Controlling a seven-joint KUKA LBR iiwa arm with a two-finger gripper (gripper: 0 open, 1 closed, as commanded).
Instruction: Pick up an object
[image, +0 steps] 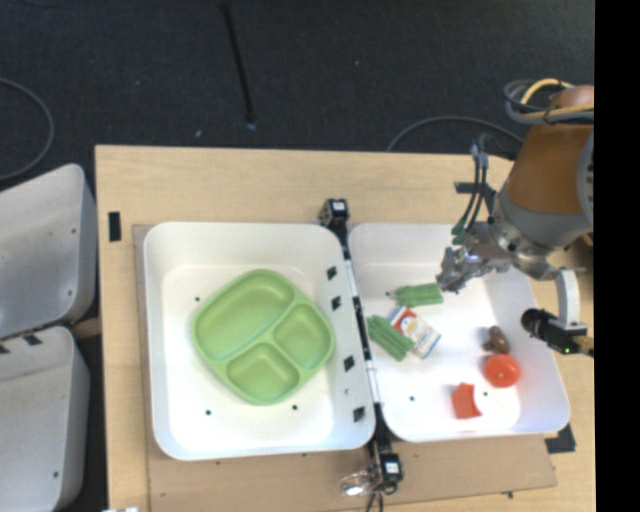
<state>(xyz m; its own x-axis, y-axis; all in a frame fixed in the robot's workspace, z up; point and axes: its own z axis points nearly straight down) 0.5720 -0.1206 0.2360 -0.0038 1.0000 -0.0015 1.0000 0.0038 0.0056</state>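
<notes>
Approach is the step in hand, judging by how things lie: the gripper (455, 270) hangs low inside the right bin (400, 245), just beside the right end of a small green block (418, 295), and nothing sits between its fingertips. Whether the pincer is apart or together cannot be told, since the dark fingers blur into one mass at this slant.

Taking the green block as landmark: just below it lies a small white packet with red and blue print (415, 331), touching a ridged green piece (386, 337) on its left. Well to the block's lower right sit a small brown lump (496, 340), a round red-orange piece (502, 372) just beneath that, and a red block (465, 401) nearer the bin's front edge. Far to the block's left, in the left bin (170, 420), rests a green divided plate (262, 335).

The green block looks the likeliest target. The next move probably calls for a small shift left over its middle, jaws spread across its narrow width, then a straight descent and close.
</notes>
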